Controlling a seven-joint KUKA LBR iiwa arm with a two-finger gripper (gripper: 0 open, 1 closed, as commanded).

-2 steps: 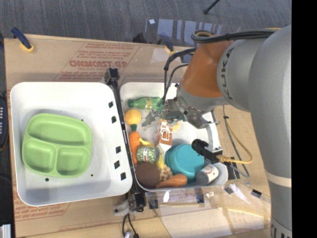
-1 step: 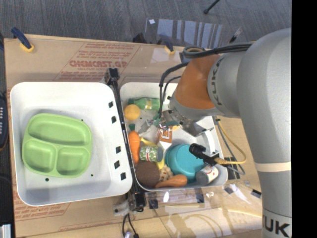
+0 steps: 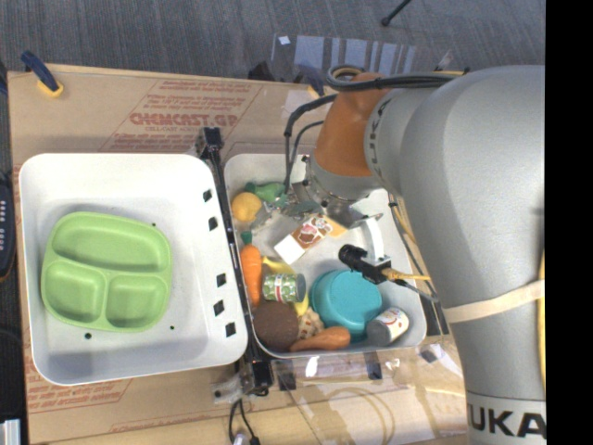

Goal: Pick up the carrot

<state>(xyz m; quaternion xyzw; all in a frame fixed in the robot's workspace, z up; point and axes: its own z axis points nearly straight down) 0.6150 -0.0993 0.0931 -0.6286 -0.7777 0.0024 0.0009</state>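
Carrot point(image 3: 251, 273): laid along the left wall of the right bin point(image 3: 414, 327), beside a small can point(image 3: 283, 287).
Teal bowl point(image 3: 346, 300): set right of the can.
Divided green plate point(image 3: 107, 270): held in the left bin point(image 3: 56, 179).
Gripper point(image 3: 298, 204): lowered over the right bin's far part; its opening cannot be told.

The two white bins point(image 3: 120, 179) look like smooth, faintly glossy plastic. In the left one, the green divided plate point(image 3: 107, 272) has a soft matt plastic sheen. Under the bins lies brown printed cardboard point(image 3: 176, 109), flat and dull. The arm point(image 3: 463, 165) has a smooth satin grey shell with an orange band. The carrot point(image 3: 251, 272) looks smooth and plastic; beside it, the teal bowl point(image 3: 345, 301) is glossy.
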